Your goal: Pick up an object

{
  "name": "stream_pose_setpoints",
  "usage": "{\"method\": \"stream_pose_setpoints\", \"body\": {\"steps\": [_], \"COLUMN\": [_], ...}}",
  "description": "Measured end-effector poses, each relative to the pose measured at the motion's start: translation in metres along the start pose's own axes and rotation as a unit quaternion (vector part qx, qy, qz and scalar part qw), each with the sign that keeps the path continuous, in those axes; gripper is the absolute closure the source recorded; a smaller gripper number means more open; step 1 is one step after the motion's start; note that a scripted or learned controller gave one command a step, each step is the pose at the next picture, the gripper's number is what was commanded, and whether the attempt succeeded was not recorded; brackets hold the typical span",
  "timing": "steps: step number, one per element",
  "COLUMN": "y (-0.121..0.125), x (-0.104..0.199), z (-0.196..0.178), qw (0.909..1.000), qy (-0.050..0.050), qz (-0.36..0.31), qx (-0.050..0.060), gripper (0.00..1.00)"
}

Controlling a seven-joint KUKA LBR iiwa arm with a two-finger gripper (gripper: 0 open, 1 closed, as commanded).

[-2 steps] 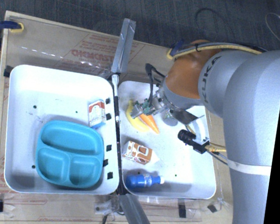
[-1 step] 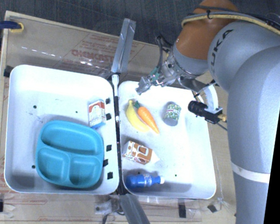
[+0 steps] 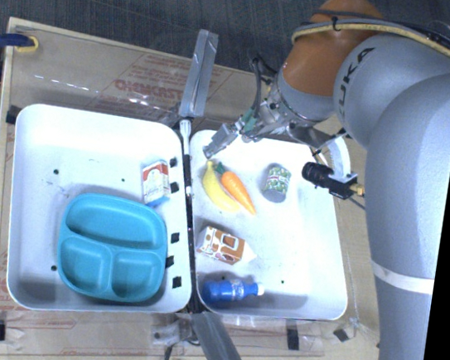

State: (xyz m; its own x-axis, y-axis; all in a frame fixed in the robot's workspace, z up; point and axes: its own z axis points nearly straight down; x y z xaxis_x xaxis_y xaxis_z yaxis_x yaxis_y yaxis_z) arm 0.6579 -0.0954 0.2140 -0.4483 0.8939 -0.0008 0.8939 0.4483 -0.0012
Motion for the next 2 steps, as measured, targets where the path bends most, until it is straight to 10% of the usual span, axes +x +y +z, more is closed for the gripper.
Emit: {"method": "stream_pose_setpoints", "body": {"steps": [2], "y": [-0.002], "x": [-0.006], "z": [0.067], "qw": [0.9981], "qy": [-0.01], "qz": [-0.06], "qx": [-0.011], "gripper": [0.0]}}
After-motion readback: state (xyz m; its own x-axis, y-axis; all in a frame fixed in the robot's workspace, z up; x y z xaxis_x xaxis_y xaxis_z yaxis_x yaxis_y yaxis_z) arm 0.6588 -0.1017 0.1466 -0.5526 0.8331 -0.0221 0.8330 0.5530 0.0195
